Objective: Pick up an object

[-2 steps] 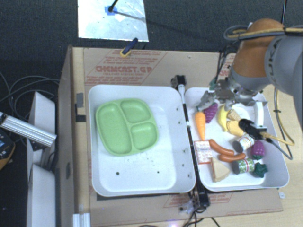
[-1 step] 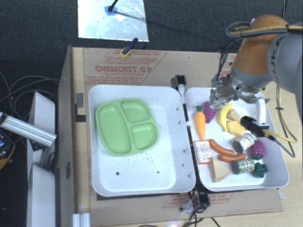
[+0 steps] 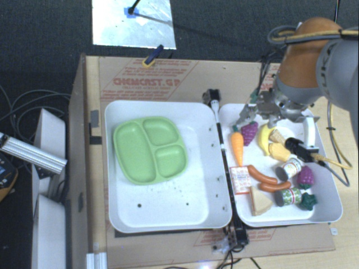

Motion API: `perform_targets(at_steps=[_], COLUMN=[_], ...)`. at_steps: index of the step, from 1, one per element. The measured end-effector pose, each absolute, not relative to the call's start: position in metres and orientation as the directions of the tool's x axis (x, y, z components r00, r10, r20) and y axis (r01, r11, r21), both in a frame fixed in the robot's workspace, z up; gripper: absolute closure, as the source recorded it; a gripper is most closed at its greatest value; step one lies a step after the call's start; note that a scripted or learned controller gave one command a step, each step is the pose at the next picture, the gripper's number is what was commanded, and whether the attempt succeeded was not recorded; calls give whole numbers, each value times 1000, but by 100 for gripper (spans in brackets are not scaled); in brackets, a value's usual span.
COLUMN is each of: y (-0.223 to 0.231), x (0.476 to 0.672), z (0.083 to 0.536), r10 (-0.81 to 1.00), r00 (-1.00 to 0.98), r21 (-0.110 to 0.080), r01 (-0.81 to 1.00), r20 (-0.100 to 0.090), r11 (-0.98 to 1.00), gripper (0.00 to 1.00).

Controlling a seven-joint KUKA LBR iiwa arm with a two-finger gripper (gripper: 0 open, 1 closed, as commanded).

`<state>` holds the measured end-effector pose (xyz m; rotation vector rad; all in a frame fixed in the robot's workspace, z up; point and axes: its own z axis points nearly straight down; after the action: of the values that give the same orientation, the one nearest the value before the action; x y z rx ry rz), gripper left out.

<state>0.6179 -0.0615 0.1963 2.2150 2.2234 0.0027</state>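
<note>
Reach-in step, nothing lifted yet. Gripper (image 3: 253, 110) low over upper left of right bin (image 3: 328, 206), fingers spread apart, clamped on nothing. Nearest targets just below: purple grapes (image 3: 249, 132), carrot (image 3: 238, 148), banana (image 3: 264, 140). Next: drop straight down around one piece, close, then lift clear.

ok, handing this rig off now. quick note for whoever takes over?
Gripper: over the far left corner of the right bin, above the carrot and purple grapes; nothing visible between its fingers, and I can't tell if they're open.
Right bin: carrot, grapes, banana, two sausages, sandwich wedge, small cans and other play food.
Left bin: green divided plate.
Done: no pick confirmed.
Left: grasp one object and lift it.
</note>
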Motion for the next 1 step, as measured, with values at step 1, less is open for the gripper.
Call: perform_targets(at_steps=[1], y=[-104], x=[630], z=[103], r10=[1000], r00=[-4], r21=[16], r01=[1000], r20=[-5], r11=[4], gripper=[0])
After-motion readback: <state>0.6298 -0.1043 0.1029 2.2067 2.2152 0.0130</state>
